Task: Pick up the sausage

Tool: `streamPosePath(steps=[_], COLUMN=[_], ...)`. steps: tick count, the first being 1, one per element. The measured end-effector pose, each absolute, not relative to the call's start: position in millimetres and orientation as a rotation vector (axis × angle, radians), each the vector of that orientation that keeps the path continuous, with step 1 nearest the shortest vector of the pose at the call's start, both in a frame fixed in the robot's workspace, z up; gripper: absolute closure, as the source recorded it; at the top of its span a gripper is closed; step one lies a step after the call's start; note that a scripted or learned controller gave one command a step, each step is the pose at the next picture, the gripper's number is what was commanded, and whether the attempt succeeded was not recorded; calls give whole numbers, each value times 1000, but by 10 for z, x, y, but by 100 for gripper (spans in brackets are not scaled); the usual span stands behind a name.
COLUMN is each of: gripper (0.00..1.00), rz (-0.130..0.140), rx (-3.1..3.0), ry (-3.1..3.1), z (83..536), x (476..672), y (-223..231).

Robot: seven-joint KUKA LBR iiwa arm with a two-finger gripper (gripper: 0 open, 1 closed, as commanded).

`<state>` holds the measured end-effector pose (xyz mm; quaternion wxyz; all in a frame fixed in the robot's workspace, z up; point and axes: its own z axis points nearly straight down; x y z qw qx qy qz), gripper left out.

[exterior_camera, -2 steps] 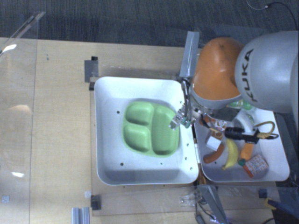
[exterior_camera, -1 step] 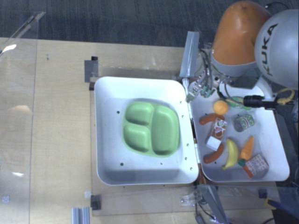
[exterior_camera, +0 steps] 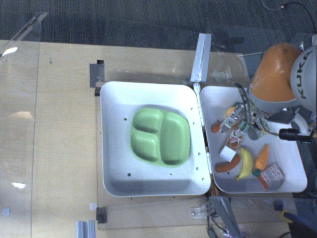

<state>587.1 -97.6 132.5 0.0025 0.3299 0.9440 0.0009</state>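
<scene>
I am looking for the sausage (exterior_camera: 227, 166). It lies in the right bin (exterior_camera: 297, 185), down near the 7 o'clock corner, close to the bin's wall. My arm (exterior_camera: 277, 78) comes in over the bin from 2 o'clock. My jaws hang above the top half of the bin, at about 12 o'clock from the sausage and apart from it. There are wires and little parts around them, so I cannot tell if my jaws are released or clenched. I see nothing between them.

Here is what could go wrong, I think. The banana (exterior_camera: 244, 165) lies right beside the sausage at 3 o'clock, and they seem to touch. If I come down a bit off, I could grab the banana, or both. A white block (exterior_camera: 228, 152) sits just at 12 o'clock from the sausage, so it may get in the way or get pushed. The sausage is round and smooth, so it may roll or slip out. The wall is close too, and I could bump it.

The right bin is full of toys. There is a carrot (exterior_camera: 262, 156) at 3 o'clock from the banana, a small packet (exterior_camera: 272, 175) at 5 o'clock in the bin, a little carton (exterior_camera: 234, 143), a small brown thing (exterior_camera: 216, 128) at 9 o'clock, and something yellow (exterior_camera: 231, 111) near the top.

The left bin (exterior_camera: 114, 177) holds a green plate (exterior_camera: 161, 135) with three parts. Nothing lies on the plate.
</scene>
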Motion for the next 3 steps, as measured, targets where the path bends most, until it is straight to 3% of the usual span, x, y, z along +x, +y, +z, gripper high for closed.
streamPosePath(steps=[1,2,3], gripper=[100,100,100], rz=[9,6,5], rx=[1220,1087,1427], ry=[2878,2939,2790], z=[910,1865,3093], x=[6124,5097,5126], y=[-1471,-741,-1226])
